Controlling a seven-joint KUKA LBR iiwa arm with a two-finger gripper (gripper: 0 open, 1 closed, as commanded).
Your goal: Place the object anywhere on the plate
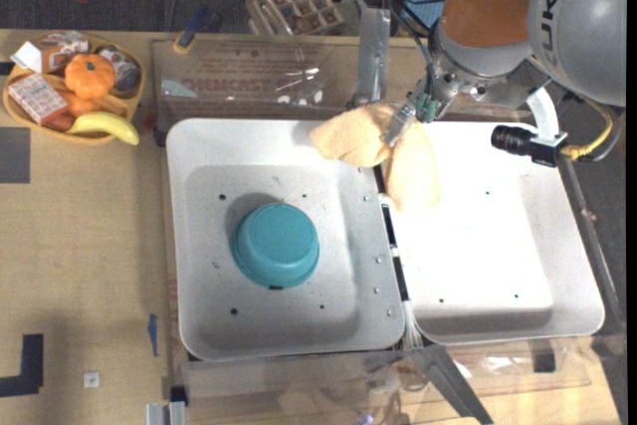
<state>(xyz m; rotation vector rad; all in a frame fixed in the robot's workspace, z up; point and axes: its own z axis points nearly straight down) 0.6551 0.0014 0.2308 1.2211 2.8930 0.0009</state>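
The tool [406, 117] hung over the far edge of the bins, at the seam between them, and a pale yellow cloth [383, 152] dangled from its tip, pinched there as far as the view showed. The cloth was soft and limp, one fold draped toward the left bin [199, 314], the other hanging over the near-left corner of the right bin [518, 294]. The teal plate [277, 244] lay near the middle of the left bin, well apart from the cloth. Lifting looked done; carrying over and setting down remained.
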